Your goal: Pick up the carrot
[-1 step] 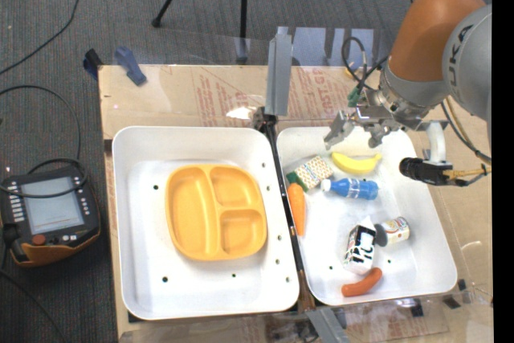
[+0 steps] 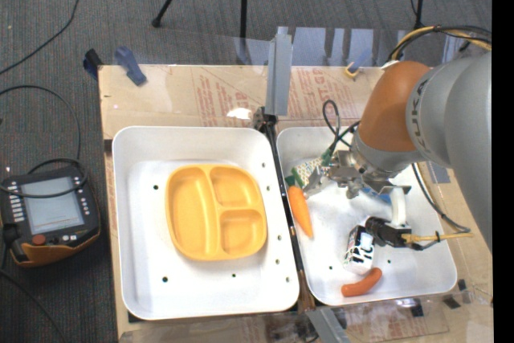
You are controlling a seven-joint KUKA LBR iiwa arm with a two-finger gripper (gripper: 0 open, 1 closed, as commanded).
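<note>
Lying closest, by the near rim of the right bin [image 2: 422,265]: reddish sausage-like piece [image 2: 361,283], smooth and slightly curved.

Carrot [image 2: 300,210] resting flat at the left edge of that same bin, just beside the wall shared with the left bin [image 2: 136,173]; orange, tapered, thick end far, pointed tip near, matte skin. Not lifted, not gripped.

Just right of it and a little farther back, gripper [image 2: 347,177] hanging low over the bin floor, near the carrot's thick end but apart from it. Open or closed: cannot tell, hidden under the wrist.

Judged as the approach step. Next, probably: shifting left over the carrot's middle, turning to span its narrow width, then descending without striking the bin wall.

Nearby, a speckled green-and-white item [image 2: 309,169] and a small black-and-white object [image 2: 361,245]. In the left bin, a glossy yellow compartment plate [image 2: 217,211] with rounded corners.
</note>
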